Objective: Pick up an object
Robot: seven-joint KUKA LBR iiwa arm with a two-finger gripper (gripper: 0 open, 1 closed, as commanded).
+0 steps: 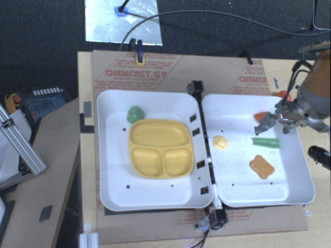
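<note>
Over right bin's far-right side, gripper (pixel 270 123) hangs, fingers look spread, pinching nothing. Green piece (pixel 266 142) just below it, orange piece (pixel 261 167) nearer, pale yellow lump (pixel 220 142) left. Best: centre on green piece, descend straight, close across its narrow width.

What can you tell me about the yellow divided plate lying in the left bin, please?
The yellow divided plate is a rounded rectangle that looks like matte plastic, pale mustard in colour. It has three compartments: one long one along its far side and two smaller ones side by side nearer the camera, all with nothing in them. It lies flat and upright on the floor of the left bin, about in its middle. A small green object sits just off its far left corner; whether they touch is unclear.
</note>
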